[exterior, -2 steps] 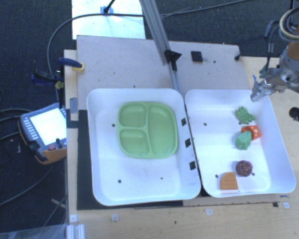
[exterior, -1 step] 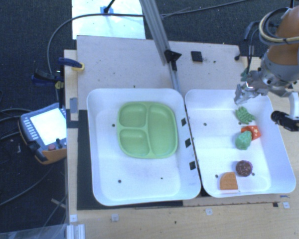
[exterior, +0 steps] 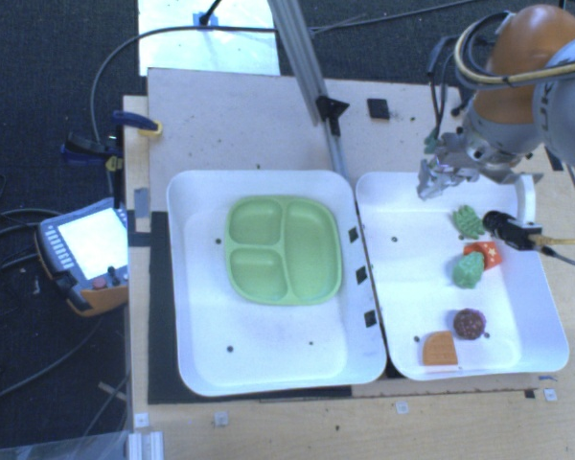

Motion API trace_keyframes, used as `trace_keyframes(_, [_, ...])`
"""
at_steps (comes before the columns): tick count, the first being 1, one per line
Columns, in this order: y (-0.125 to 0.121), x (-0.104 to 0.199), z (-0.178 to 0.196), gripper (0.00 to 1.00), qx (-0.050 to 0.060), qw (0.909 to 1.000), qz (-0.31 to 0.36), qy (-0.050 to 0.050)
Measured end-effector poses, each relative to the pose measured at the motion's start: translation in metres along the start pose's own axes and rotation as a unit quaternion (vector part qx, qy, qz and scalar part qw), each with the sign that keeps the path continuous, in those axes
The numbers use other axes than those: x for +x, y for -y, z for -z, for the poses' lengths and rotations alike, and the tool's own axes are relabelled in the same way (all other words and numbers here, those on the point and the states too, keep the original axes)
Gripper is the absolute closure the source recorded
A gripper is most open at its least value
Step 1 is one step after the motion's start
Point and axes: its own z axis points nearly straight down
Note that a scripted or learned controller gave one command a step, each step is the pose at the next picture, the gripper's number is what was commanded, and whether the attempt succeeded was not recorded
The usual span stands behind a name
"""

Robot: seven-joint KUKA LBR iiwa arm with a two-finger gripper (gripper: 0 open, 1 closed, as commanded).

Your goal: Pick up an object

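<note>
Hovering gripper (exterior: 433, 182) over right bin (exterior: 402, 286) back edge | finger state: cannot tell | nearest object: green leafy piece (exterior: 468, 221), apart, toward front-right

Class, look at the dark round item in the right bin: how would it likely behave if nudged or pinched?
The dark ball looks round, so a nudge would probably roll it across the smooth bin. Its bumpy surface may give some grip. It looks small, so likely light; stiffness can't be judged.
</note>
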Motion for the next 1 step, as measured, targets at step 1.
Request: trace_keyframes(1, [0.0104,0.0554,-0.0015,1.00,0.001,1.0000,0.000,0.000])
